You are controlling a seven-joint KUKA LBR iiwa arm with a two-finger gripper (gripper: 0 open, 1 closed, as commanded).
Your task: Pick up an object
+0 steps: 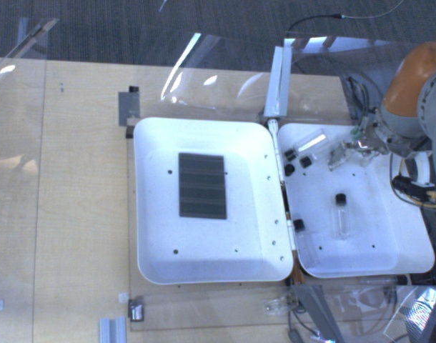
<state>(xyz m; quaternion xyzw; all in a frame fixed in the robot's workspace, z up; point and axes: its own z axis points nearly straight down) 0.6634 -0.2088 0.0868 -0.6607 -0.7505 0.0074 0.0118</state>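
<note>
A light wooden bench [61, 213] is seen from above at a slant, with dark grey carpet beyond its far edge. Two shallow white bins sit side by side on it, their inner edges nearly touching.

The left bin [154, 256] is the larger in view. A flat, dark, ribbed rectangular pad [201, 186] lies inside it, a little left of centre, with its long sides running away from the camera.

The right bin [411, 259] holds several small things. A clear tube with a black cap [341, 214] lies near the middle of its floor, cap end pointing toward the far side. A second clear tube [309, 145] with a dark end lies tilted near the far left corner, beside a small black piece [305, 161]. Another small black piece [299, 224] sits at the left wall.

The grey arm [425, 106], with its orange band, reaches in from the right over the far right part of this bin. Its gripper [344, 153] hangs above the bin floor, near the tilted tube but apart from it. The view is too small and blurred to tell whether its fingers are apart or together, and nothing can be made out between them.
</note>
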